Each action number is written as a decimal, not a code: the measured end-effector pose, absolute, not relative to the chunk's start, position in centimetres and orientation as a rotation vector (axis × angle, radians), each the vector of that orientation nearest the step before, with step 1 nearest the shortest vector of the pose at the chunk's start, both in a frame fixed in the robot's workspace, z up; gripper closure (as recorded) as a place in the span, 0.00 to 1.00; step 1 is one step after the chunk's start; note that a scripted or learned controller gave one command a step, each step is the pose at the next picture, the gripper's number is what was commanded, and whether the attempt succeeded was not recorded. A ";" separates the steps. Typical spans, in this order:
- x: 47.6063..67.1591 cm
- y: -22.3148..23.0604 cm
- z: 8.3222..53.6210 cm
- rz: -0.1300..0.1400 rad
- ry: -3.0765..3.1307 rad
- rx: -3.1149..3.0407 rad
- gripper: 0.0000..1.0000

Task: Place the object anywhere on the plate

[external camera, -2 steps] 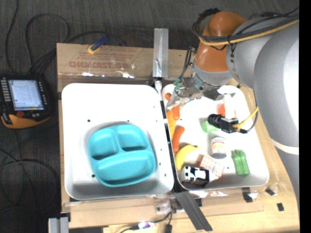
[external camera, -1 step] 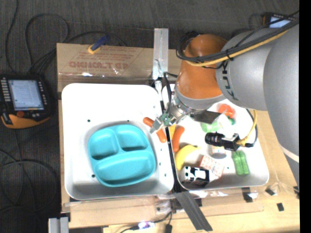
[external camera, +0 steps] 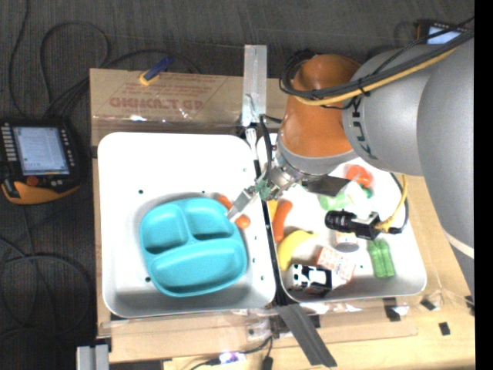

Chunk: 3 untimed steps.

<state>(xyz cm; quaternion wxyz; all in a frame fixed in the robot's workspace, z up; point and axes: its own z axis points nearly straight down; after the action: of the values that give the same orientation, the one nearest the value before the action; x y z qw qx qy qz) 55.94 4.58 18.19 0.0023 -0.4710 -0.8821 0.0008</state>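
Note:
A light blue divided plate (external camera: 192,251) lies in the left bin (external camera: 123,168), towards its front. The gripper (external camera: 235,210) reaches across the wall between the bins and ends just over the plate's upper right rim. Two small orange bits (external camera: 243,222) show at its tip, one on either side. I cannot tell whether they are a held object or part of the gripper. An orange carrot-like piece (external camera: 281,214) lies in the right bin (external camera: 412,276), beside the dividing wall.
The right bin also holds a yellow banana (external camera: 293,243), a black and white object (external camera: 309,278), a small printed box (external camera: 337,264), a green piece (external camera: 381,258) and a red and white item (external camera: 359,176). The arm's wrist (external camera: 320,122) covers that bin's back part.

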 end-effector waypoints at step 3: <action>52.7 10.8 15.8 0.005 -2.949 -1.070 1.00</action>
<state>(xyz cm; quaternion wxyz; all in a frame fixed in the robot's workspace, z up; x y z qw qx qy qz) 52.72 10.80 15.81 0.0020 -0.3411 -0.9400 0.0015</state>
